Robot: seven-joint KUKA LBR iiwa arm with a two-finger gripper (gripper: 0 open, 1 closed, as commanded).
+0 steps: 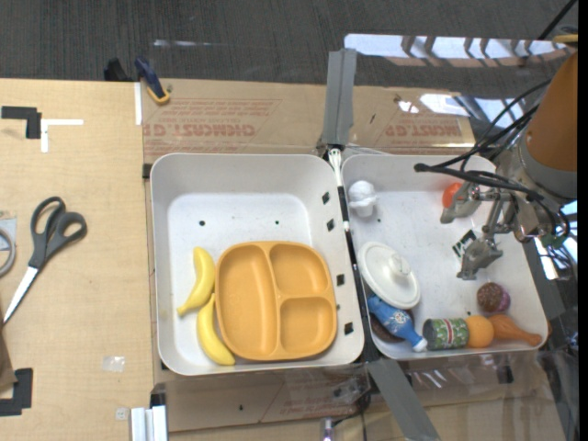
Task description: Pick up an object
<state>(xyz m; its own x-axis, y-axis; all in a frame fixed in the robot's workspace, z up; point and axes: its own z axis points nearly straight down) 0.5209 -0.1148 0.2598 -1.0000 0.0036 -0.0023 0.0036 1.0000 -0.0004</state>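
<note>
Hovering: my gripper (470, 237) hung over the right bin (432, 186), up and right of the white lid (390, 274), which I used as my landmark throughout.
Jaws: two metal fingers showed, an upper one and a lower one, with bare bin floor between them, so I read them as apart and clamped on nothing.
Candidates: the purple ball (493, 297) sat right of the lid and just below the lower finger; it looked the nearest pick.
Front row: a blue bottle (395, 322) lay just below the lid, then a green can (446, 333), then an orange squash-shaped toy (501, 329) farther right, all packed close together.
Others: a small white object (360, 196) lay above the lid; a red-orange piece (451, 193) lay up and right of it, near the upper finger.
Doing it well: I judged the ball wanted a straight descent with the fingers straddling it, since a round thing could roll off a glancing touch toward the squash.
Risk: the bin wall right of the ball left little room, by my reckoning.
Left bin (184, 191): left of the lid, it held an orange divided plate (276, 297) with two bananas (202, 283) against its left side.
Bench: brown cardboard (239, 118) lay under the bins; scissors (41, 242) rested far left of the lid on pale wood.
Room: dark carpet (230, 16) ran beyond the bench, well above the lid.
</note>
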